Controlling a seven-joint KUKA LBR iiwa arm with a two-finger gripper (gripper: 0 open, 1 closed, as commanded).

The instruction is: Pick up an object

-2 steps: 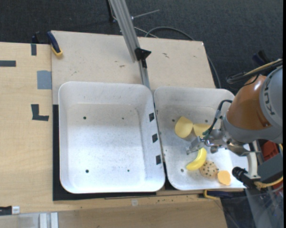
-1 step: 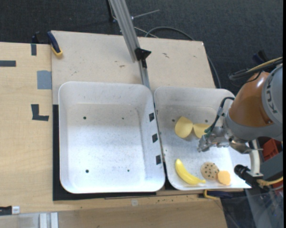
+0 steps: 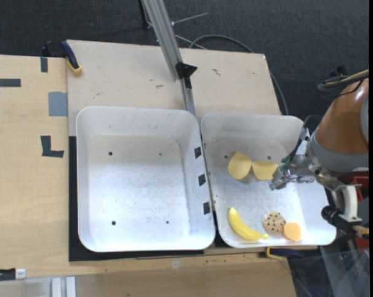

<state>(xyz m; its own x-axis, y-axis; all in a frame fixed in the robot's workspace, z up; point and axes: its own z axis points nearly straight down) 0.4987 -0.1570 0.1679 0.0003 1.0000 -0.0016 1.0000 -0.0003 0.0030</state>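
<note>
1. Camera view: two shallow white bins are seen side by side on the counter [image 3: 143, 73]. The left bin [image 3: 87, 166] sits well apart from the objects, which all lie in the right bin [image 3: 248, 125].
2. A banana [image 3: 243, 226] is seen in the right bin's near part. Its long axis runs diagonally, from an end nearer the bin's left wall down toward the bin's near rim, with a slight curve.
3. Two yellow pieces are found near the bin's middle: a rounded yellow piece [image 3: 239, 165] and, touching it on the right, a smaller yellow block [image 3: 264, 170].
4. A speckled round cookie [image 3: 273, 221] lies just right of the banana, and an orange ball [image 3: 292, 231] lies just beside the cookie, close to the near rim.
5. The arm [image 3: 344, 129] is seen reaching in from the right, its orange band above the grey wrist, bent down over the right bin's right side.
6. The gripper [image 3: 279, 182] is lowered just beside the yellow block's right edge. Whether its fingers are apart or together cannot be told, and nothing is seen held.
7. A slanted metal rail [image 3: 164, 33] crosses the counter toward the seam between the bins, and a blue-and-yellow clamp [image 3: 71, 57] is fixed at the far left corner.
</note>
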